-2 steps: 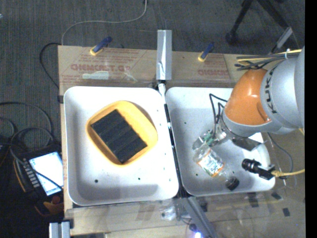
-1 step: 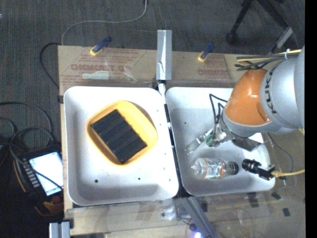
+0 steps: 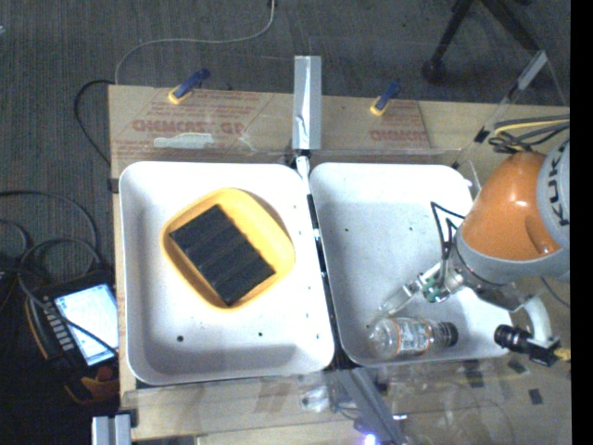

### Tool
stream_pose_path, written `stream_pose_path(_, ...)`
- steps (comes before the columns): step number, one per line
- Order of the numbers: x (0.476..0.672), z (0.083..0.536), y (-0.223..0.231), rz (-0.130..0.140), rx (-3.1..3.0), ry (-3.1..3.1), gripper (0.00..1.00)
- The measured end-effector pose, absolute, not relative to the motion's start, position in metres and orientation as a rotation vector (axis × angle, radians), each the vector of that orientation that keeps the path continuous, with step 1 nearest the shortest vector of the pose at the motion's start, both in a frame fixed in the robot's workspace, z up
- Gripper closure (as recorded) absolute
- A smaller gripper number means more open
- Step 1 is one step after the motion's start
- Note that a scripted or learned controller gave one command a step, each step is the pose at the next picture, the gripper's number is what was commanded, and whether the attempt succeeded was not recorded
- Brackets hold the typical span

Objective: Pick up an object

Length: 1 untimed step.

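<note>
- Bottle [image 3: 410, 335] was the likely pick: clear plastic, dark cap, lying on its side near the near edge of the right bin [image 3: 371, 211], cap end pointing right.
- My claw [image 3: 419, 292] sat just above it in frame, at the end of my wrist under the orange band [image 3: 505, 221]. Fingers too small and cluttered to read; I couldn't tell whether they were open or closed, and nothing showed as held.
- Left bin [image 3: 148, 341] held a yellow dish [image 3: 278, 239] with a dark ribbed pad [image 3: 222, 254] on it, well apart from me. Not a sensible reach from this pose.
- To do the step well, my judgement was:
  - centre over the bottle's body, not the cap or neck;
  - set the fingers across its short axis so the round wall couldn't roll out;
  - come straight down, since the bin's near wall sat close and left little room;
  - squeeze gently, as thin plastic would flex and slip;
  - lift slowly and check the bottle came up.
</note>
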State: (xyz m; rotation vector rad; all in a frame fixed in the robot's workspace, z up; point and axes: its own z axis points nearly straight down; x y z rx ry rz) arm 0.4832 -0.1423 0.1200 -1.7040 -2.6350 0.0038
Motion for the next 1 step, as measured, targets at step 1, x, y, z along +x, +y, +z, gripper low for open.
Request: stream_pose_path(1,0.5091,0.091,-0.168,-0.013,-2.007,-2.423,0.0)
